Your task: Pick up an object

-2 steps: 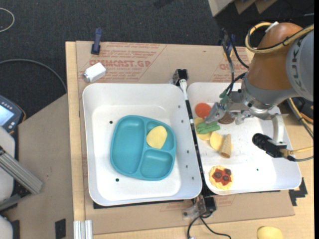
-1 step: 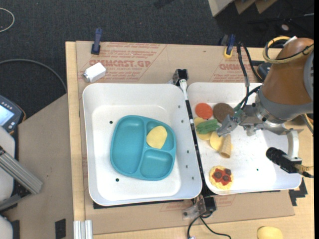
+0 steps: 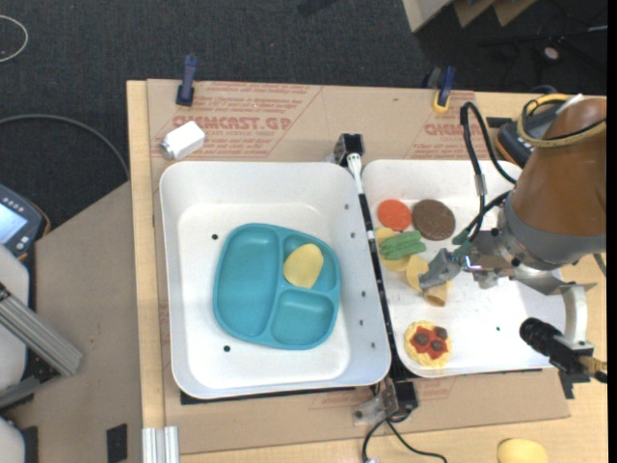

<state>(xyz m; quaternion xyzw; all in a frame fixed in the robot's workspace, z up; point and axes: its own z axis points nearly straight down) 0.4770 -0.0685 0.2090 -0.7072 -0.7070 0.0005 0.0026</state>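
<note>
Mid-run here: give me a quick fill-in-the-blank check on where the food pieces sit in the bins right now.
1. The blue tray lies in the ____ bin.
2. The yellow piece rests in one of the tray's ____ compartments.
3. The round brown piece sits directly beside the ____ piece.
4. The small pizza lies near the right bin's ____ edge.

Missing words: left; three; orange; front
</note>
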